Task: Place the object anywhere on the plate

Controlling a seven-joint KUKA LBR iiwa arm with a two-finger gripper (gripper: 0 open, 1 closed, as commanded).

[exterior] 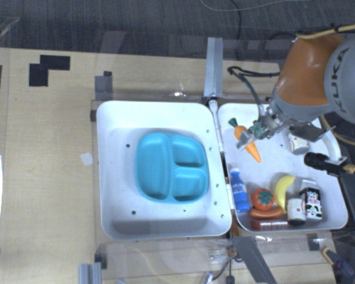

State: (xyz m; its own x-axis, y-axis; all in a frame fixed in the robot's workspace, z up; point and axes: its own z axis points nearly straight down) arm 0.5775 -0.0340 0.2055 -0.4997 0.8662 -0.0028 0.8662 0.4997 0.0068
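Bins side by side: the left bin (109, 158) bears the blue plate (170, 166), the right bin (337, 218) bears the clutter.

Arm (319, 70) reaches in from the right, its orange band above the wrist, tilted down toward the right bin's upper left corner, where the gripper (261, 129) sits low, touching or just over the carrot (250, 145). Whether it is parted or clamped on the carrot cannot be told at this size. The carrot lies in the right bin, well apart from the plate. Judged from this, the pick is in hand: a firm hold across the carrot's body, a lift clear of the bin wall, then a carry left should serve best. Bottle (239, 191), tomato (262, 198) and banana (282, 189) lie nearer the front.
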